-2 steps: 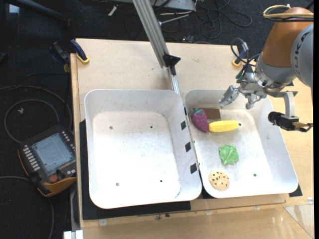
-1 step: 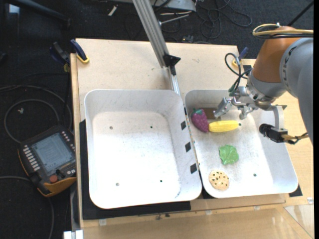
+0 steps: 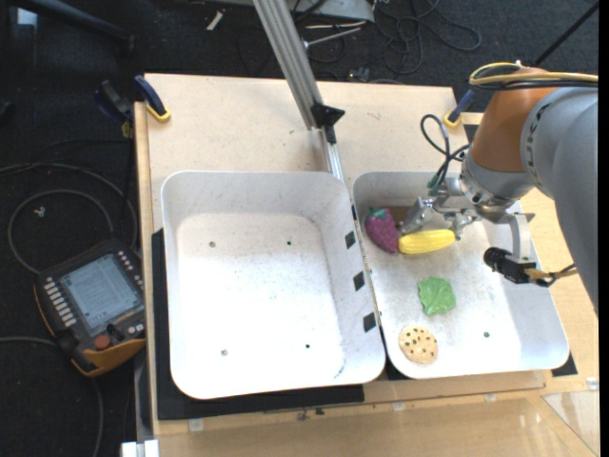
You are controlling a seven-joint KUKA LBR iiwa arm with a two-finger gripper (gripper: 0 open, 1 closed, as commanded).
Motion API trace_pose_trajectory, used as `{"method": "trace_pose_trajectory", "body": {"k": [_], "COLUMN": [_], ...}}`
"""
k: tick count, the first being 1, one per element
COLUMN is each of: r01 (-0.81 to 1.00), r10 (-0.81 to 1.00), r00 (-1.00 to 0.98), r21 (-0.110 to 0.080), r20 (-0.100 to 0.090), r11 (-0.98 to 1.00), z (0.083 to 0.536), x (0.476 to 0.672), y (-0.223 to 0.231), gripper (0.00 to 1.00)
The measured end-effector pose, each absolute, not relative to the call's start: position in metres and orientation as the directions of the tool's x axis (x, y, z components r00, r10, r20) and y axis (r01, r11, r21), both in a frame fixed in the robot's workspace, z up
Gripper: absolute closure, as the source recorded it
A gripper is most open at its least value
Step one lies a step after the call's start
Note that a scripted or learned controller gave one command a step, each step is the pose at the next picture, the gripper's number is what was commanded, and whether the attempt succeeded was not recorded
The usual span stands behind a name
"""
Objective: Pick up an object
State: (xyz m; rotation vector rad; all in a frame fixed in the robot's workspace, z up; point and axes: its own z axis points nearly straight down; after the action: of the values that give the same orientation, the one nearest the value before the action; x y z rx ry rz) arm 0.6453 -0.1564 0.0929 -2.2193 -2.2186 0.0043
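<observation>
Hand (image 3: 430,219) low in the right bin (image 3: 533,336), directly over the yellow corn-like object (image 3: 425,243) and apparently touching its upper edge. Finger spread: cannot tell, hidden by wrist and mount. No object seen between fingers; grasp unconfirmed. Yellow object resting on the bin floor, just beside the purple object (image 3: 383,228) near the dividing wall. Green leafy piece (image 3: 437,295) and cookie (image 3: 418,344) lying apart, nearer the front rim. Left bin (image 3: 190,198) on the worktop (image 3: 228,112) bearing no objects. Judged status: approach complete, closure and lift outstanding. Task not yet done; nothing raised off the floor.
</observation>
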Motion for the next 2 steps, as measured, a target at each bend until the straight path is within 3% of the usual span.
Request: {"method": "trace_pose_trajectory", "body": {"k": [1,2], "r01": [1.0,1.0], "r10": [1.0,1.0], "r00": [0.0,0.0], "r21": [0.001,0.008], "r20": [-0.001,-0.003], "r11": [0.0,0.0], "z": [0.106,0.166], "x": [0.647,0.651], "y": [-0.157,-0.165], "gripper": [1.0,1.0]}}
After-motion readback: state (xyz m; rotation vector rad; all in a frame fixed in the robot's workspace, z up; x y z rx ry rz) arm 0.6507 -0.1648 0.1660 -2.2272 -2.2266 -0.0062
